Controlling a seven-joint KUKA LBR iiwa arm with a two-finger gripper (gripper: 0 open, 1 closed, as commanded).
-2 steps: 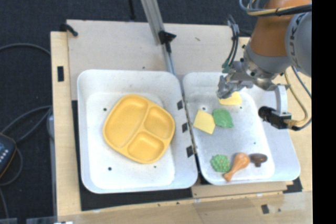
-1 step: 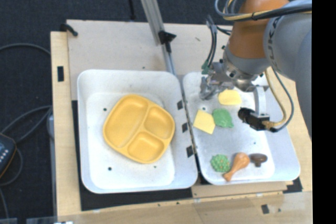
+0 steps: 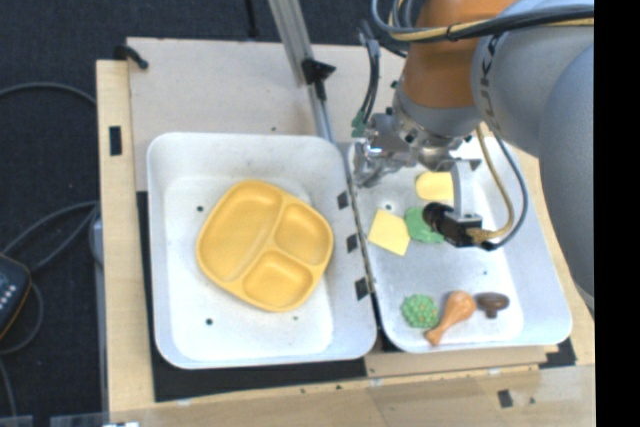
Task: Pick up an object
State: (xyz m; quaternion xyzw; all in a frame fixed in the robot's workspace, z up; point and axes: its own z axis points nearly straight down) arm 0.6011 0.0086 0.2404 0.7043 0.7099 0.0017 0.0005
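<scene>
In the right-hand shallow white bin (image 3: 545, 310) lay several small toy foods: a flat yellow cheese-like wedge (image 3: 389, 233) near the left wall, a pale yellow piece (image 3: 434, 186) further back, a leafy green piece (image 3: 422, 225) between them, and at the front a green broccoli floret (image 3: 419, 310), a tan drumstick (image 3: 450, 315) and a small brown mushroom (image 3: 492, 302). The grey arm's gripper (image 3: 375, 160) hung over the bin's back left corner; I could not tell its state. The left white bin (image 3: 165, 215) held a yellow three-compartment plastic plate (image 3: 264, 244). Both sat on the bench (image 3: 200, 85).
</scene>
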